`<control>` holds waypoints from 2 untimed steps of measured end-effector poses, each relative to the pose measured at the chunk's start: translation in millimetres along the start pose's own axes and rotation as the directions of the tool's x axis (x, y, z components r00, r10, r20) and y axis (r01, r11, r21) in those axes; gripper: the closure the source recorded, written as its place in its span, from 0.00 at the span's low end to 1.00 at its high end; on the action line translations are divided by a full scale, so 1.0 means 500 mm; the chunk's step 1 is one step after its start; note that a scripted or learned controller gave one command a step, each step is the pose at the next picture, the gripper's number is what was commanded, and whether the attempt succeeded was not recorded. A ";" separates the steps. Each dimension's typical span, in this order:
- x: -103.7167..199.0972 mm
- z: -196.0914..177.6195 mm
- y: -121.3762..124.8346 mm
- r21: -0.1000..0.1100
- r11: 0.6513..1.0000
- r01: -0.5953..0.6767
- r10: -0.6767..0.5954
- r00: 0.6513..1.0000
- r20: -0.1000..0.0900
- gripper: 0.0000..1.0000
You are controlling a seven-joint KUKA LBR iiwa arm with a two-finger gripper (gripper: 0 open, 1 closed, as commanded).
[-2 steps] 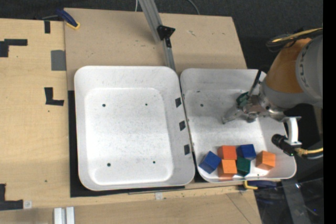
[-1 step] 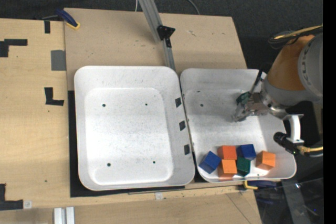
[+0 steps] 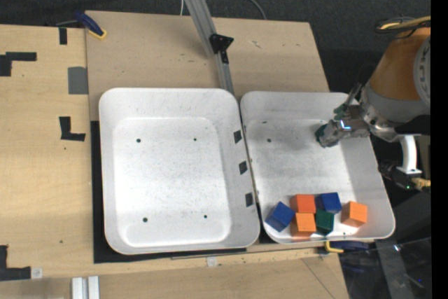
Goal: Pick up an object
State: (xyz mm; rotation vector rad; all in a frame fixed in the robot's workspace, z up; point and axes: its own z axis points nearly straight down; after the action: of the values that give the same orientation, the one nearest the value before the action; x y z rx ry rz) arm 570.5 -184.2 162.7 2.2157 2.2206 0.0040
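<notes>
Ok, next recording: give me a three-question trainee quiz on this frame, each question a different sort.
1. True or false: the blocks sit in the right bin.
2. Which colour appears on three blocks? A) orange B) blue C) green
3. Fill in: the gripper hovers over the right bin's ____ end, away from the blocks.

Key: 1 true; the blocks cluster along the near edge of that bin. 2 A; the orange blocks outnumber two blue blocks and one green block. 3 far.

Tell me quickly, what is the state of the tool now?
Tool: cannot be told; it hangs over the right bin, apart from the blocks.
</notes>
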 end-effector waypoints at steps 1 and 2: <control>-0.003 -0.087 -0.005 0.001 1.000 -0.001 0.001 1.000 0.000 1.00; -0.002 -0.193 -0.002 0.000 1.000 0.000 0.000 1.000 0.000 1.00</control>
State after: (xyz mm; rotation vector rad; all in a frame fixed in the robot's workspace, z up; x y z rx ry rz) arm 569.2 -185.3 259.4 2.2160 2.2198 0.0038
